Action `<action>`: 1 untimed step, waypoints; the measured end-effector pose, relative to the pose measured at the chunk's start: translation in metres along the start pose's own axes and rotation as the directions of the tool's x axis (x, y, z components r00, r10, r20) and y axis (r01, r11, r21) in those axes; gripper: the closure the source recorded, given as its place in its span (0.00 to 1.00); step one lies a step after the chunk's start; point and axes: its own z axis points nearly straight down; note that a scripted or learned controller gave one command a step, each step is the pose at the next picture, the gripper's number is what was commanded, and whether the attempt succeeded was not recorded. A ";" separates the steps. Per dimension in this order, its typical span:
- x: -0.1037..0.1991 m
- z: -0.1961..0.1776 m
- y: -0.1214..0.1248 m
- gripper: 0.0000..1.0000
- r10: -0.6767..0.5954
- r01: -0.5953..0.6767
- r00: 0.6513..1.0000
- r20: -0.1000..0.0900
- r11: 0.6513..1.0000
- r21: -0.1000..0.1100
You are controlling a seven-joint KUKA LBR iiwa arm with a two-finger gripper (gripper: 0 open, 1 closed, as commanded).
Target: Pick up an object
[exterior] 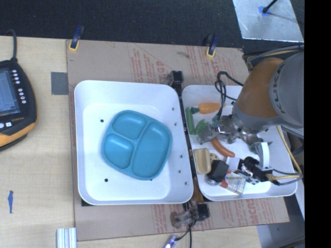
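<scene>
Objects for picking, among them an orange carrot point(209, 107) and a hot dog point(223, 148), all lie in the right bin point(282, 189) beside the blue divided plate's point(137, 144) bin, nothing visibly lifted; whether the tool point(221, 129) grips anything I cannot tell.

A single fixed camera sits high above the pale wooden table point(36, 159) and looks down on it at a slight slant, far enough back to take in both shallow white plastic bins at once. The left white bin point(83, 138), holding a blue sectioned plate point(137, 144), lies near the middle of the frame; the right white bin point(279, 190) sits toward the right side. The grey arm with its orange band point(261, 89) enters from the right. Dark floor point(129, 9) fills the top, beyond the table's far edge.
</scene>
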 end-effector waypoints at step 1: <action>-0.001 -0.010 0.000 1.00 -0.003 0.003 1.000 0.002 1.000 0.002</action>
